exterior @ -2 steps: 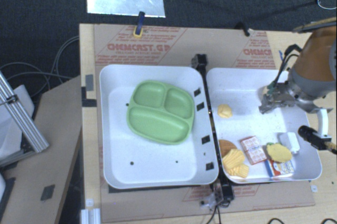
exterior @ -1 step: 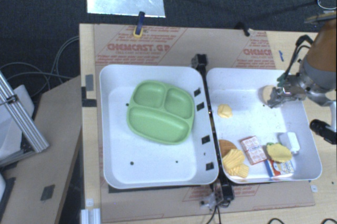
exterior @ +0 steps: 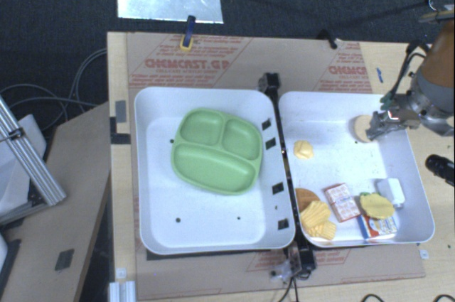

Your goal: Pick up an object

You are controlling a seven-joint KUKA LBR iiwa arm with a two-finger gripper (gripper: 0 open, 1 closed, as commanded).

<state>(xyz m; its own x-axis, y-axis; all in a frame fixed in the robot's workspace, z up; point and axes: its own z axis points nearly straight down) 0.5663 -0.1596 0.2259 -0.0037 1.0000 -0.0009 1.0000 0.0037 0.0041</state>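
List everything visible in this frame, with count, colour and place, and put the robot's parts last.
left bin: 1, white, left half of the bench
right bin: 1, white, right half of the bench
divided plate: 1, green, three compartments, middle of the left bin
small lump: 1, yellow, right bin, near its left wall
round disc: 1, tan, right bin, far side, beside the gripper
crinkle-cut piece: 1, yellow, right bin, near left corner
small packet: 1, red and white, right bin, near side
rounded item: 1, yellow-green, right bin, near right corner
small block: 1, white, right bin, by the right wall
arm: 1, grey with an orange band, right edge
gripper: 1, over the right bin's far right part, next to the disc
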